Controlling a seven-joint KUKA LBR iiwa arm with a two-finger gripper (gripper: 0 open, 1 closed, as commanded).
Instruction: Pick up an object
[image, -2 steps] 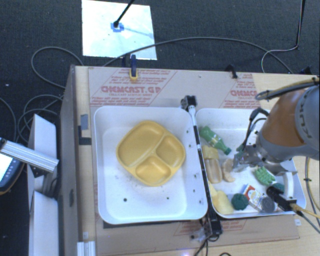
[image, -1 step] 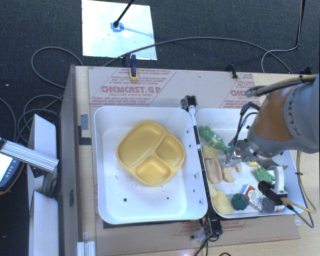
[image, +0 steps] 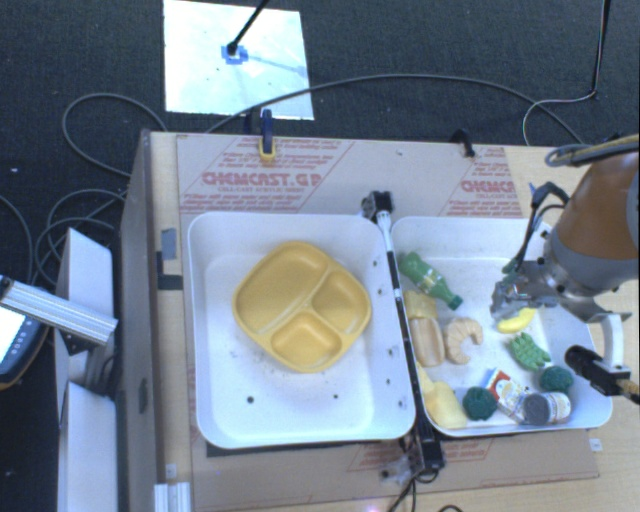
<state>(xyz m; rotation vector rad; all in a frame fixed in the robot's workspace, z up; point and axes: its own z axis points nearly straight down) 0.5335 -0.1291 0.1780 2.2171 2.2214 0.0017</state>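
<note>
Just beneath tool (image: 512, 296), small yellow banana (image: 516, 321)

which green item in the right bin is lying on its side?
The green bottle near the divider, top left of that bin, lies flat. The ridged green piece and two dark green lumps are not elongated.

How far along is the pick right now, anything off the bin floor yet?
Done: the gripper is low in the right bin, right over the yellow banana. In hand: nothing visibly between its fingers. Left: the grasp and lift; the banana, green bottle and croissant all lie in the bin.
</note>
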